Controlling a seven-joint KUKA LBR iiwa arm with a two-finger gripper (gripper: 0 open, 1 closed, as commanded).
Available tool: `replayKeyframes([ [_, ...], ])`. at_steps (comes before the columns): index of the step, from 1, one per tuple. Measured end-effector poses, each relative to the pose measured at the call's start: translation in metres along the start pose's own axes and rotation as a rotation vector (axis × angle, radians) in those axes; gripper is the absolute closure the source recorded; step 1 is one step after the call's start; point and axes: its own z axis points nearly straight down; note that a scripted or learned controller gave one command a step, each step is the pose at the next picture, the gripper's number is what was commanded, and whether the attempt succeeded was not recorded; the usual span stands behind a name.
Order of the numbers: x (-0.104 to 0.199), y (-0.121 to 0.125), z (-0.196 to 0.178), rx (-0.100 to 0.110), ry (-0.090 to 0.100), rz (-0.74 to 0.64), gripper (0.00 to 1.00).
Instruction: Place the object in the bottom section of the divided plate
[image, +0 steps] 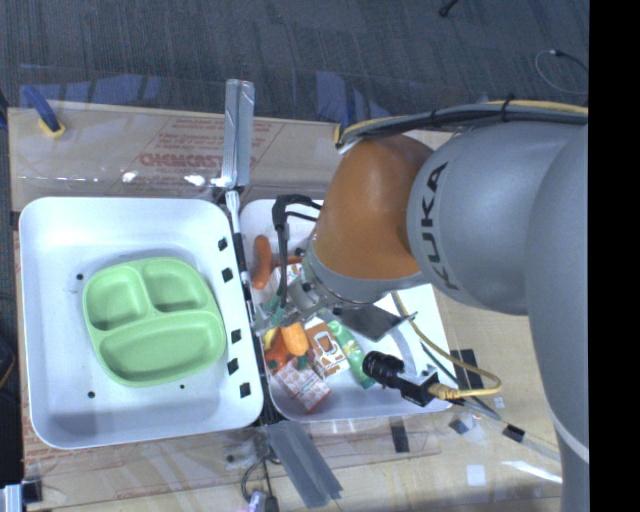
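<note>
Green divided plate (152, 322) bare, bottom section unfilled — arm over right bin (395, 395) clutter, claw state: honestly can't tell, pick undone.

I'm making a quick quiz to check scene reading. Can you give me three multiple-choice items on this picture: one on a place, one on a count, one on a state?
1. Where does the light green divided plastic plate lie?
A. in the left white bin
B. in the right white bin
C. on the bare bench

2. How many sections does the plate have?
A. two
B. three
C. five

3. What is in the plate's large bottom section?
A. an orange toy
B. a small carton
C. nothing yet

Answers: 1 A, the plate sits in the left white bin, away from the right white bin. 2 B, two small sections lie above one wide one. 3 C, its green floor shows bare, and the small objects lie heaped in the right bin under the grey and orange arm.
</note>
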Motion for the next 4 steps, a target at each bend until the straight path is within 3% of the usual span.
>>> replayKeyframes([
  [1,0.071,0.034,0.038,0.002,0.000,-0.092,1.00],
  [2,0.070,0.031,-0.005,-0.005,-0.003,-0.300,1.00],
  [3,0.069,0.031,-0.005,-0.005,-0.003,-0.300,0.00],
  [4,0.069,0.032,-0.014,-0.005,-0.003,-0.305,1.00],
])
